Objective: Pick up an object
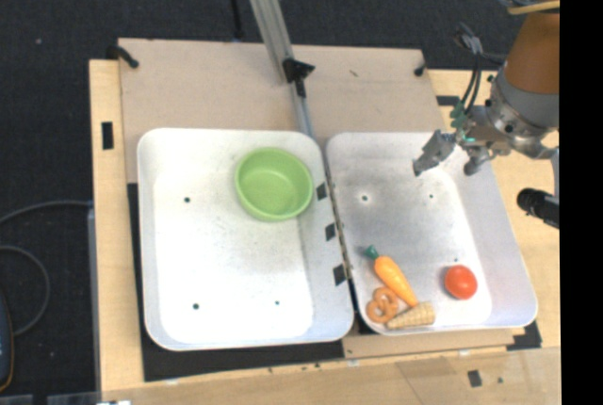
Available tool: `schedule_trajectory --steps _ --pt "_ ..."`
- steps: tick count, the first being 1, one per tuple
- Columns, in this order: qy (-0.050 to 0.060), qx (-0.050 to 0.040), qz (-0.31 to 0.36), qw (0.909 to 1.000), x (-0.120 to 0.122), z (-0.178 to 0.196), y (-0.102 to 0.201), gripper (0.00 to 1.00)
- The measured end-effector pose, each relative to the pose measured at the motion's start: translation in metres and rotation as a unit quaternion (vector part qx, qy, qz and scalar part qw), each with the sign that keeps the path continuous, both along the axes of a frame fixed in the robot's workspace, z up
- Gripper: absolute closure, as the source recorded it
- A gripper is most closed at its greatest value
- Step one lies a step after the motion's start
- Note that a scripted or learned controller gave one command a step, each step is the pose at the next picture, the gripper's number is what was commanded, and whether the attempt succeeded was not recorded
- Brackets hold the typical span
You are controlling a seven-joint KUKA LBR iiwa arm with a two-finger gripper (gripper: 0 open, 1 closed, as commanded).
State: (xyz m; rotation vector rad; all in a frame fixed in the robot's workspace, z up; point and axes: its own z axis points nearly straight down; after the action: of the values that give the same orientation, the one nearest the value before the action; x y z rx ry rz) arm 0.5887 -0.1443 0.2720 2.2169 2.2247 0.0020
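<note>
In the right bin, near its front edge, lie an orange carrot, a brown pretzel, a pale corn cob and a red tomato. The left bin carries a green bowl in its far part. My gripper hangs over the far right part of the right bin, well back from the food items. Its two fingers are spread apart with nothing between them.
A slanted metal post rises from the back of the bench between the two bins. The grey arm with its orange band reaches in from the right. Cardboard backing lies behind the bins.
</note>
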Motion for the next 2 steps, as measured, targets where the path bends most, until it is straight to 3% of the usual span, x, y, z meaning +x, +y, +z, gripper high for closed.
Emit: schedule_trajectory --steps 1,2 --pt "0.000 0.0004 0.000 1.0000 0.000 0.000 0.000 0.00" --pt "0.000 -0.0011 -0.002 1.0000 -0.008 -0.050 -0.006 0.00"
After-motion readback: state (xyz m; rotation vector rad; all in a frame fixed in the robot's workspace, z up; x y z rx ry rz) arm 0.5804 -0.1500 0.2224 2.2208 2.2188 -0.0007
